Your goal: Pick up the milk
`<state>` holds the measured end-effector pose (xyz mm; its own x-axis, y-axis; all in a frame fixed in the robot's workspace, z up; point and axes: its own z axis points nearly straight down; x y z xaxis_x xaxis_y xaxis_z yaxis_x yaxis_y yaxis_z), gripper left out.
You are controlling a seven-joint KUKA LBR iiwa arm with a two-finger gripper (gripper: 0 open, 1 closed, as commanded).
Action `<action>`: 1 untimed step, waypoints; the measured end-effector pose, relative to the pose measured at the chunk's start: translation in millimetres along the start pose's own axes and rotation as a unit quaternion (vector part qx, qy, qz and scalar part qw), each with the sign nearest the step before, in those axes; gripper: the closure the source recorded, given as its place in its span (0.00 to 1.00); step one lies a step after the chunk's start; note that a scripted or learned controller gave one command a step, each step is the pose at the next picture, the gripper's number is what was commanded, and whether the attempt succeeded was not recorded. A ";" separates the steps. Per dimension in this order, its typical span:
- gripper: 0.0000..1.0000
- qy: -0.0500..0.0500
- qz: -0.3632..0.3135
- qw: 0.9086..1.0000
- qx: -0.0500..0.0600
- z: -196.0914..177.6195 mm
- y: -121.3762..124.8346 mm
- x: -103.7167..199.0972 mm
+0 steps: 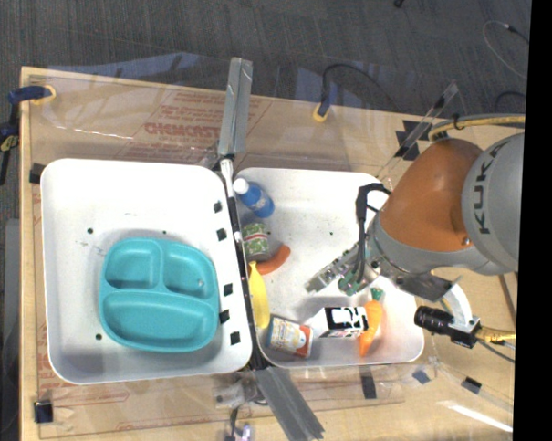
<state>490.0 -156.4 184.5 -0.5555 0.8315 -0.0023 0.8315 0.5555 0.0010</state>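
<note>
The milk [346,320] is a small black-and-white carton lying on its side near the front of the right bin [318,200]. A carrot [372,327] lies against its right side. My gripper [336,280] hangs over the bin floor just behind the milk, a short way up and left of it. Its two fingers stand apart with nothing between them, and it is not touching the carton. The grey arm with its orange band [432,199] reaches in from the right.
The right bin also holds a blue bottle [254,201], a small can [255,238], a red pepper [272,259], a banana [258,298] and a red-and-white carton [291,336] along its left side and front. A teal divided plate [159,294] lies in the left bin [66,215].
</note>
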 end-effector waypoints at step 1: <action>1.00 0.001 0.071 0.997 0.001 93.8 -40.9 -38.2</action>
<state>477.4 -211.1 90.8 -0.4313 0.9022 -0.0003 0.9022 0.4313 0.0001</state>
